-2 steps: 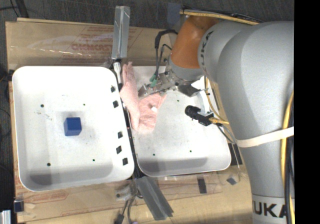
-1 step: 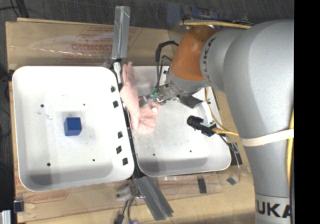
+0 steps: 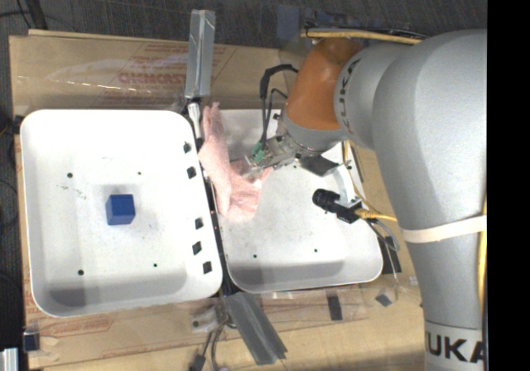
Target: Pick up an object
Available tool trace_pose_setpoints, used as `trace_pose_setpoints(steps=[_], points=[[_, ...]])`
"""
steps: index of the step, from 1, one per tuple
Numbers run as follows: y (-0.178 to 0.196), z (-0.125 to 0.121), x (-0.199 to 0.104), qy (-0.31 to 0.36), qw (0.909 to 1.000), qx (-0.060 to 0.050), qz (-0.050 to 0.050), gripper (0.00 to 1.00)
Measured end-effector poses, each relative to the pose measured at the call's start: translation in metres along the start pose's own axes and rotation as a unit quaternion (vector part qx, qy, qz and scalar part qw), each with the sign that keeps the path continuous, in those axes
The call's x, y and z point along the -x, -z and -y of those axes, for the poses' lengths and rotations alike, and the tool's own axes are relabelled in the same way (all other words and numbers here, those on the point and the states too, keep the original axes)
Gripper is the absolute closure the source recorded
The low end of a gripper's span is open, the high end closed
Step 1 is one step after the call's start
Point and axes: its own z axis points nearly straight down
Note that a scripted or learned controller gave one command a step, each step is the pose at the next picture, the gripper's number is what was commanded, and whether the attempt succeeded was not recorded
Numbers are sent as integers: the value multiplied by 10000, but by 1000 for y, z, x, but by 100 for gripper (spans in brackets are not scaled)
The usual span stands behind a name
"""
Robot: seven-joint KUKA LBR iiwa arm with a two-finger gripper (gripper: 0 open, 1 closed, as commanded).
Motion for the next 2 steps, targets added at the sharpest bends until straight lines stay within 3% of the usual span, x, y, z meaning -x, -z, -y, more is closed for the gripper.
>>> trace_pose_setpoints(steps=[1, 2], points=[[0, 0, 0, 1, 10000, 0, 1, 0], [-9, 6, 16, -1489, 9888, 23, 9, 0]])
